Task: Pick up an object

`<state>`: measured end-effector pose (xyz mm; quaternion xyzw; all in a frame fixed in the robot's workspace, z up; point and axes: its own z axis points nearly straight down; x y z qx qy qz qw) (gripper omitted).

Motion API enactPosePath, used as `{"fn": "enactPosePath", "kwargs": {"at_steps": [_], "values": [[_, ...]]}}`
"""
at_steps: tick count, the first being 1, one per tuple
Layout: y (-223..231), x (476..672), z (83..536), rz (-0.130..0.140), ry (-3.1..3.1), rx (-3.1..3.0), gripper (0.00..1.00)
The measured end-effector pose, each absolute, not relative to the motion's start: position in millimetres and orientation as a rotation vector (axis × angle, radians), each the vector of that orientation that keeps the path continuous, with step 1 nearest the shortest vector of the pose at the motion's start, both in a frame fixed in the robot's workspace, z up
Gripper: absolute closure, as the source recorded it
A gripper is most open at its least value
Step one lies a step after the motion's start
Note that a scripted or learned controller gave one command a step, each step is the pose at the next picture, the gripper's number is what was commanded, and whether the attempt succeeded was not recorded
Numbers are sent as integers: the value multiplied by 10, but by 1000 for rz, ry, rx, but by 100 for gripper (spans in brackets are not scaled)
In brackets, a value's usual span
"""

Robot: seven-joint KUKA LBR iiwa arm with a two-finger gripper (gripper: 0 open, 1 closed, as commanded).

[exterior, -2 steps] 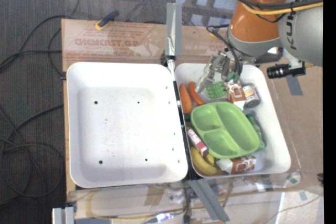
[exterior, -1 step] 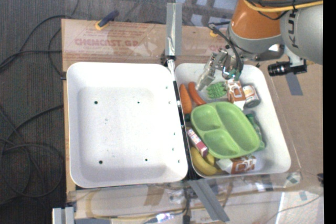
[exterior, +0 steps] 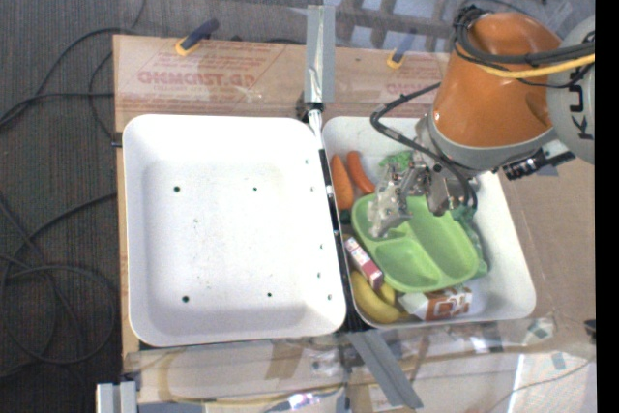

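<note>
From the camera above, the claw (exterior: 411, 193) hangs low in the right bin (exterior: 517, 280), at about three o'clock from the frame's middle, its metal fingers (exterior: 389, 203) reaching down onto the rim of a green tray (exterior: 426, 251). How wide the claw stands I cannot tell, since the wrist and the clutter hide the tips, and nothing is seen gripped between them. The risk, as I judge it, is that the fingers land on the tray's thin, sloped edge and slip off, or pinch the tray along with a neighbour; the heap is tight, so a lift could drag other things up and spill them over the bin wall. The right bin holds the likely targets: the green tray in the middle, two carrots (exterior: 350, 177) at its eleven o'clock against the bin's left wall, a banana (exterior: 372, 300) at its seven o'clock, a small pink and white box (exterior: 363, 259) just above the banana, and a carton (exterior: 443, 305) at six o'clock. The left bin (exterior: 227, 227), at nine o'clock, shows bare white floor with a few dark specks. Both bins sit side by side on the surface (exterior: 208, 77).
</note>
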<state>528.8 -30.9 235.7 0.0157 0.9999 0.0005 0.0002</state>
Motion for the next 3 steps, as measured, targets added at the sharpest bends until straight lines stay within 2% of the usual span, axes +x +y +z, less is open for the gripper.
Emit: {"fn": "enactPosePath", "kwargs": {"at_steps": [1,2,3], "values": [[-596,5294,2371,0,3126,-287,100],[-107,4902,2377,2,3118,-378,100],[-167,5143,1834,0,3095,-542,100]]}}
